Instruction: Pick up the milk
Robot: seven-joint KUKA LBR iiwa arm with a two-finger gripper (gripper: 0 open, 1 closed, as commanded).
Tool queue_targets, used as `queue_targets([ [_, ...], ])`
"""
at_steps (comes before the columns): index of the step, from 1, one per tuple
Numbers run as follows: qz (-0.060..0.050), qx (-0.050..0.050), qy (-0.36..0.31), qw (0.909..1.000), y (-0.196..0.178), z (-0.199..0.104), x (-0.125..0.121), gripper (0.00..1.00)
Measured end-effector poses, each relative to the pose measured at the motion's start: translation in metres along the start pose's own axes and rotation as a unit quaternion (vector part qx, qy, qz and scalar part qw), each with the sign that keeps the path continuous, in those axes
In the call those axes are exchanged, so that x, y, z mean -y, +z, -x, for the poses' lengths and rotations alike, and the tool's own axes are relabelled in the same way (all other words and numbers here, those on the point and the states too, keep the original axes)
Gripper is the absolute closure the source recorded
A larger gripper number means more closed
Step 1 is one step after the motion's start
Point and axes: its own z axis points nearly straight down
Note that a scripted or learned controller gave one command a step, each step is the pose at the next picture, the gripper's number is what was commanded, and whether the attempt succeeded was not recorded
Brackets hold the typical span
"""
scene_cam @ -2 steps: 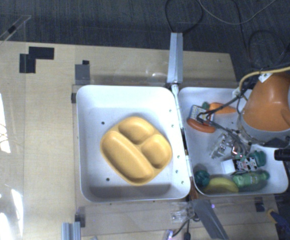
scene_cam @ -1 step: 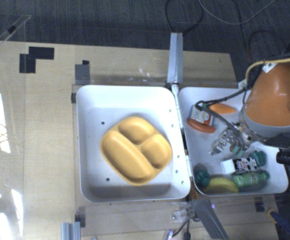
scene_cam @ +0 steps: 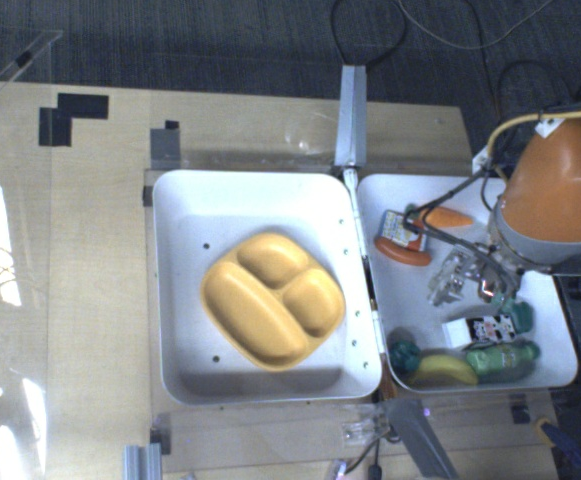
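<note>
The left white bin (scene_cam: 180, 298) holds a yellow three-compartment plastic tray (scene_cam: 273, 298). In the right white bin (scene_cam: 566, 363), the hand (scene_cam: 465, 276) hangs released mid-bin; the small milk carton (scene_cam: 486, 330) lies just nearer, beside a yellow banana (scene_cam: 444, 369) and green bottle (scene_cam: 500, 359).

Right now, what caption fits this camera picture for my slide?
Robot gripper hovers over the right bin of toy food, near the milk carton; a yellow tray sits in the left bin.

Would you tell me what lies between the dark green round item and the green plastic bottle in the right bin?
A yellow banana lies between them, as the camera view shows.
</note>
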Motion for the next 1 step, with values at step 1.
queue_targets([
  [1,0.000,0.000,0.123,0.9924,-0.0498,0.0360,-0.0229,1.00],
])
